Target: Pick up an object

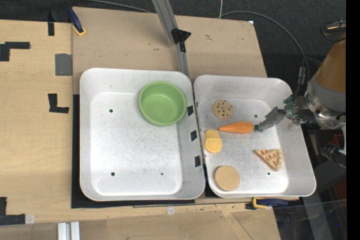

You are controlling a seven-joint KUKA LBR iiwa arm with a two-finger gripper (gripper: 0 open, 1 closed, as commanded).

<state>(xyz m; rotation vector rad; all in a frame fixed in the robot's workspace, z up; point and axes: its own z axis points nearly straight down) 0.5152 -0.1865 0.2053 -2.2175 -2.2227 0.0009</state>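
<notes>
- The gripper (269, 121) is seen at the carrot's (237, 128) green end in the right bin (297, 177).
- Whether its fingers are parted cannot be told.

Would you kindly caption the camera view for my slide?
Pincer at the carrot tip in the right bin; green bowl in the left bin.

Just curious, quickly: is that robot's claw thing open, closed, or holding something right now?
End effector: cannot be told; it sits at the green end of the orange toy carrot in the right white bin.
</notes>
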